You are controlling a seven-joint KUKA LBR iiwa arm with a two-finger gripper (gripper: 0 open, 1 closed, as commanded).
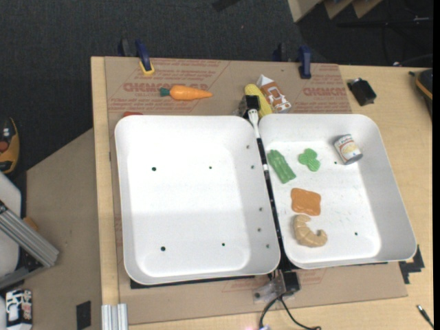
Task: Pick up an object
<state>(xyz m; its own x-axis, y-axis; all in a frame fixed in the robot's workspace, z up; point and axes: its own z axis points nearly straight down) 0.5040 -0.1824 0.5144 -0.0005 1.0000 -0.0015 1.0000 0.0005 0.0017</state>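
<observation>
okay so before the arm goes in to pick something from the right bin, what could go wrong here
The green block lies close to the right bin's inner wall, so a grasp there may hit the rim. The orange piece and tan croissant sit near each other, so one might get nudged. The small can lies tilted and could roll.
</observation>
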